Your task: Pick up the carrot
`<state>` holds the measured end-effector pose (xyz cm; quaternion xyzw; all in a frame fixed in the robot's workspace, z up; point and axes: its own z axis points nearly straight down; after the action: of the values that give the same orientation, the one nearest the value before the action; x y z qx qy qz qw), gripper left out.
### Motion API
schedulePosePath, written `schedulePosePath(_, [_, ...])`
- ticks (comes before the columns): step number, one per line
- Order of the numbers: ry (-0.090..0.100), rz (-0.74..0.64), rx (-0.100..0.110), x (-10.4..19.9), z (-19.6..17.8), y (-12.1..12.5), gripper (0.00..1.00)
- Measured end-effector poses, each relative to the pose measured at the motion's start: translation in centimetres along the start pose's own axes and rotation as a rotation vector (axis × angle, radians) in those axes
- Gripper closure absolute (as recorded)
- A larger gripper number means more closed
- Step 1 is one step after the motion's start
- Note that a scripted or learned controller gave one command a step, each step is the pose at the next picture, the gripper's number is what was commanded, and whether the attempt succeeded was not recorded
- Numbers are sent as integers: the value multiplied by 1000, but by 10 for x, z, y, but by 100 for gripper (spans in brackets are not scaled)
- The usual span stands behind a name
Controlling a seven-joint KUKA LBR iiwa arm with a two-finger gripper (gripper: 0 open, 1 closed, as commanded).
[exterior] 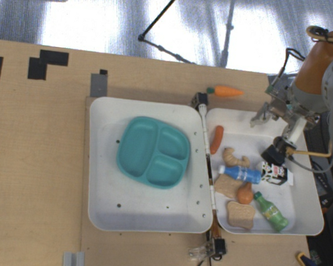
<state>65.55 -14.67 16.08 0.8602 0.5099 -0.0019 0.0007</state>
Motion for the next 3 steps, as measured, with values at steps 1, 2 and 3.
schedulePosePath(1, [6,174,-10,-29,-75,33,0])
schedulePosePath(2, [7,334,2,32,-65,-11,0])
schedulePosePath(3, [5,424,1,-6,-37,14,0])
